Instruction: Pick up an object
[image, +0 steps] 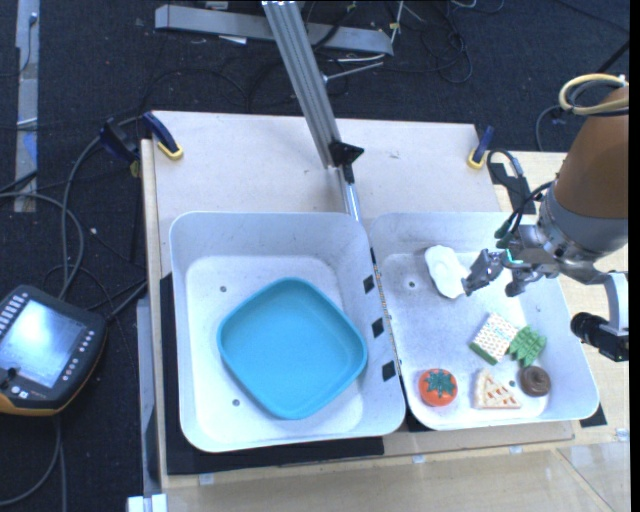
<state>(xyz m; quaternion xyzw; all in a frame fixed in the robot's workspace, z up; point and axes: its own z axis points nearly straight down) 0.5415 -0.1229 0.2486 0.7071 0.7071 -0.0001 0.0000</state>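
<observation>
- Arm (590, 190) reaches in from the right and hangs over the far part of the right bin (400, 300); the gripper (497, 272) points down and leftward, fingers spread, nothing between them
- White lump (444, 271) lies on the bin floor just left of the gripper, very close to the left finger — judged the likeliest target, since the spread fingers sit beside it rather than over it
- Remaining items are clustered at the near end of the right bin: patterned block (494, 337), green piece (527, 344), red round toy (437, 386), wedge-shaped piece (496, 391), brown ring (535, 380) — all nearer than the gripper and apart from it
- Left bin (200, 250) holds a blue tray (291, 347), well apart from the gripper
- Task judged not yet achieved; nothing is lifted
</observation>
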